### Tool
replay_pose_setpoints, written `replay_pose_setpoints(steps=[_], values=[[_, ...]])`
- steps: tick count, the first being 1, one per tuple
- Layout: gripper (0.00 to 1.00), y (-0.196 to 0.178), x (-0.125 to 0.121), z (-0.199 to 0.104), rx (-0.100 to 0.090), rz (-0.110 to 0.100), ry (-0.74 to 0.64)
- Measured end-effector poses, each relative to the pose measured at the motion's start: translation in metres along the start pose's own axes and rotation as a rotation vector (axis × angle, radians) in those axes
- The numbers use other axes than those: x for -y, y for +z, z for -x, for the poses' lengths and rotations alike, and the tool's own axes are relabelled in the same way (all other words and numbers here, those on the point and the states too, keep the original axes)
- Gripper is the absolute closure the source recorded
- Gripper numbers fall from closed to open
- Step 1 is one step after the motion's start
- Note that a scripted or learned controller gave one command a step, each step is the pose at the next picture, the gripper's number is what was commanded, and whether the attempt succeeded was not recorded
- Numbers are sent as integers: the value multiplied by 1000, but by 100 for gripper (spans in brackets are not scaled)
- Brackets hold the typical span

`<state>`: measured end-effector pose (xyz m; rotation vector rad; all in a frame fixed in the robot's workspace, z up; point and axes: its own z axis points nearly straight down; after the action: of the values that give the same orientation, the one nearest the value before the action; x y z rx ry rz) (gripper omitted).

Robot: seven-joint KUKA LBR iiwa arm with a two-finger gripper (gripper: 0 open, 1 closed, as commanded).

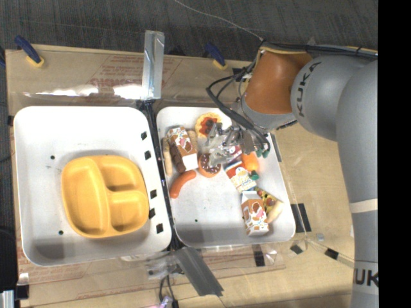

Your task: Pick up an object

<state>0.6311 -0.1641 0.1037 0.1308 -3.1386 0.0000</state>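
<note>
Toy foods (247, 179), approx 8, in rt bin (212, 230); 1 yellow tray (103, 194) left; jaws (220, 145) state unclear.

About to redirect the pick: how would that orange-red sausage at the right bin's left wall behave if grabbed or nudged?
The sausage looks rounded and smooth, so it may roll or slip from a pinch. Its slight curve suggests moulded plastic, probably stiff and light. It lies near the bin wall, so a push could wedge it there.
</note>
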Motion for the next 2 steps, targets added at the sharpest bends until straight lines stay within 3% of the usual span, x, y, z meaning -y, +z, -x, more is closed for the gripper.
replay_pose_setpoints(steps=[1,2], values=[[100,-79,47,21,4,-1,294],[100,-99,48,17,2,-1,475]])
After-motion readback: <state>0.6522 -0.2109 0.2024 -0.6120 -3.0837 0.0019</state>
